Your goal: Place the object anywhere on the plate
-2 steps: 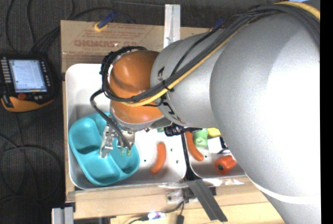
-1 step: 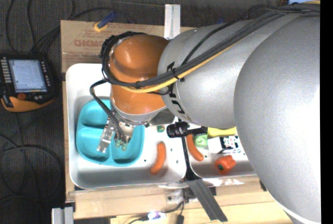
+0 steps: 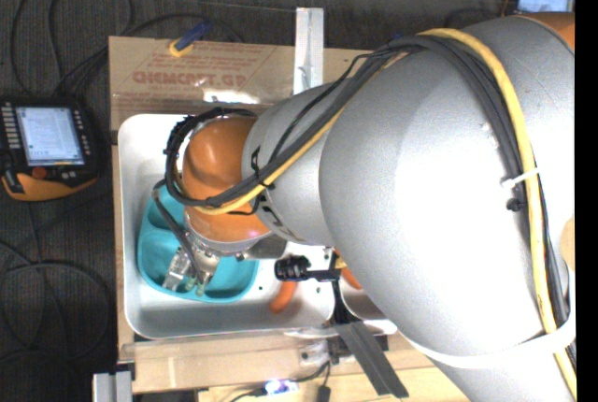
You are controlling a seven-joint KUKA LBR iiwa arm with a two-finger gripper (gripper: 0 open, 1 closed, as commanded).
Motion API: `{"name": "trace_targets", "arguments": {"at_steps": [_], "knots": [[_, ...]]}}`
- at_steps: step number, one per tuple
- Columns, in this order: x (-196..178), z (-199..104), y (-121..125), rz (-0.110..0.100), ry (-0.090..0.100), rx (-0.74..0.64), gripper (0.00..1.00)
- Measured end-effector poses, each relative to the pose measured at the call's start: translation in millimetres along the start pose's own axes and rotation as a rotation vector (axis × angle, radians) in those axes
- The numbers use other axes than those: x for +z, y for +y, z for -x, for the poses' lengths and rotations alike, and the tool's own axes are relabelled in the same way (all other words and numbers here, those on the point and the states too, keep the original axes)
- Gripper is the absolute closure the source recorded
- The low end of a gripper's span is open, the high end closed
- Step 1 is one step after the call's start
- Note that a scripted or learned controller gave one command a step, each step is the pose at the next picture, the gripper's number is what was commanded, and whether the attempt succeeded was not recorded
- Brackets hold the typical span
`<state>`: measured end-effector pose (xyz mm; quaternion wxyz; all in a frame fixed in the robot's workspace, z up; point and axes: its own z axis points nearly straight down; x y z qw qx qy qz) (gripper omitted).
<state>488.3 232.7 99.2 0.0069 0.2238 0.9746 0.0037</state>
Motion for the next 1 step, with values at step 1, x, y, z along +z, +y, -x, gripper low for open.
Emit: {"name": "trace_targets", "arguments": {"at_steps": [1], "knots": [[1.4, 28.9, -59.0, 0.021, 0.003, 0.266, 1.0]]}}
